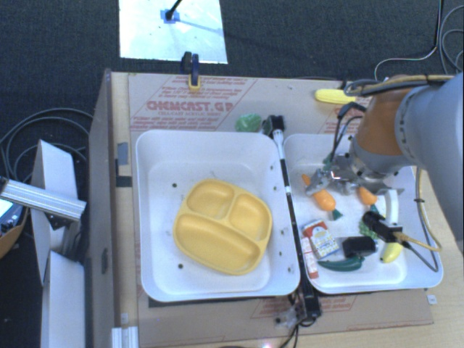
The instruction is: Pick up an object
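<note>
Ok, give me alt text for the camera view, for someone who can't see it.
A grey robot arm reaches from the right into the right bin, its gripper low over small toy foods, near an orange piece. The left bin holds a yellow divided tray.

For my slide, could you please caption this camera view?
Arm's gripper lowered over small items in the right bin; yellow tray in the left bin.
</note>
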